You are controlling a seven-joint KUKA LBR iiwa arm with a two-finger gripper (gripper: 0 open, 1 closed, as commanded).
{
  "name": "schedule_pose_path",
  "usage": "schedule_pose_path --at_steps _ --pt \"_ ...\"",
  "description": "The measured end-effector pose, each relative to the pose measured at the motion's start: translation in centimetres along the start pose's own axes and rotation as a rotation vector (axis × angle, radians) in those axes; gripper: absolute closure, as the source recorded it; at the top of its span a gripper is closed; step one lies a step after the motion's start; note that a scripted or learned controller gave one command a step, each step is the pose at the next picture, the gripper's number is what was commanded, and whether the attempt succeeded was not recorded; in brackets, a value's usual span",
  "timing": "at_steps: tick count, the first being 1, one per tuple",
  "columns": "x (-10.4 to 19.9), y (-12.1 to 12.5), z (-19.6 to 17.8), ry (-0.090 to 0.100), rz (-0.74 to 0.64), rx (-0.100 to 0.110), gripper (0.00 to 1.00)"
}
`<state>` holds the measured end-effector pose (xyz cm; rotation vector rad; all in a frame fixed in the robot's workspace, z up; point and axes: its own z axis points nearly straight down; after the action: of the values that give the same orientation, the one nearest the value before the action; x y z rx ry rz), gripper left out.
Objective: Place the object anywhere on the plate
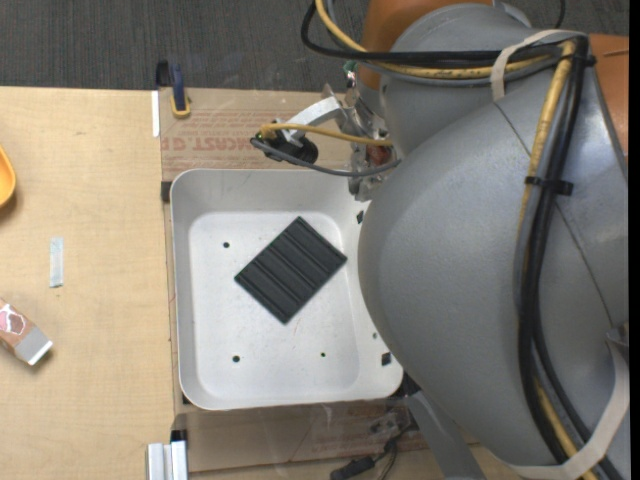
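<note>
Claw (352, 156): mounted at the end of the grey arm (480, 248), seen at the far rim of the white bin (185, 298), largely masked by the arm's bulk and by cables (330, 133). Whether it is released or clenched cannot be told; nothing can be seen in its grasp.

Item 1, black ribbed slab (291, 269): the likely object of the task. Lies flat on the bin floor, about the middle, touching no wall. Set at a diagonal, with the long axis and ribs running from near-left to far-right. Position relative to the claw: nearer and to the left, the far-right corner being the closest part.

Item 2, plate: which thing serves as the plate cannot be told.

Item 3, bin: rests on printed cardboard (240, 143) on the desk (90, 168).

Item 4, desk sundries, left of the bin and well apart from the slab: small grey strip (56, 263); red-and-white block (22, 334); orange piece (4, 178) at the left edge; blue clip (176, 86) at the far side.

Judgement: the coming move calls for travel near-leftward and down, with the claw turned across the slab's short side.
</note>
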<state>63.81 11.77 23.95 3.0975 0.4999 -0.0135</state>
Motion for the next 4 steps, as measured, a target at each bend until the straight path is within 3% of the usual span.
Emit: schedule_pose_path --at_steps 1,2,3,4 --pt "2.9 -9.3 8.5 0.005 -0.041 0.001 1.0" --pt "3.0 -9.2 8.4 0.006 -0.039 0.001 0.0" --pt "3.0 -9.2 8.4 0.006 -0.039 0.001 0.0" --pt "1.2 -2.4 14.2 0.005 0.112 0.002 0.0"
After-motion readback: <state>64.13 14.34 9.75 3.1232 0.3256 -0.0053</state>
